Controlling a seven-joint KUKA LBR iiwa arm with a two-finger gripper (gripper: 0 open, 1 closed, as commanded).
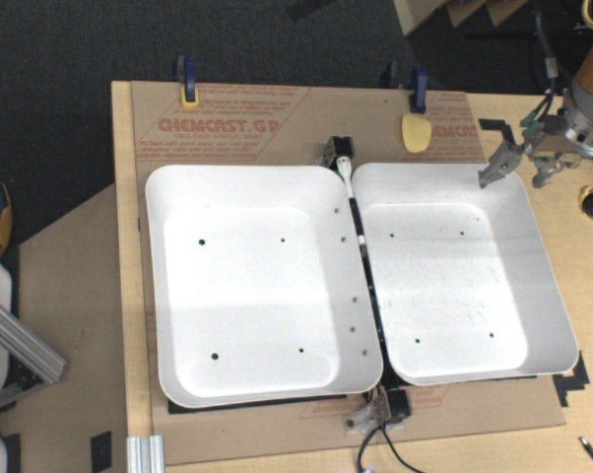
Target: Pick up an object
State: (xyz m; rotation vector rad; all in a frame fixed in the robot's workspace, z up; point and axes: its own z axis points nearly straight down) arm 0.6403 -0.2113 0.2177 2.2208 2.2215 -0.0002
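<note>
A small pale yellow object [416, 132] lies on the brown board just beyond the far edge of the right bin [444, 294]. My gripper [519, 172] hangs over the far right corner of that bin, to the right of the yellow object and apart from it. Its two grey fingers [494, 170] are spread open, and I see nothing between them. The left bin [247, 294] sits beside the right one, and both show bare white floors with a few dark dots.
The bins rest on a brown board [228, 116] held by two blue clamps [187, 71] at its far edge. A black bracket [340, 150] sits between the bins at the back. Cables [375, 420] lie at the front. An aluminium rail [21, 343] is at far left.
</note>
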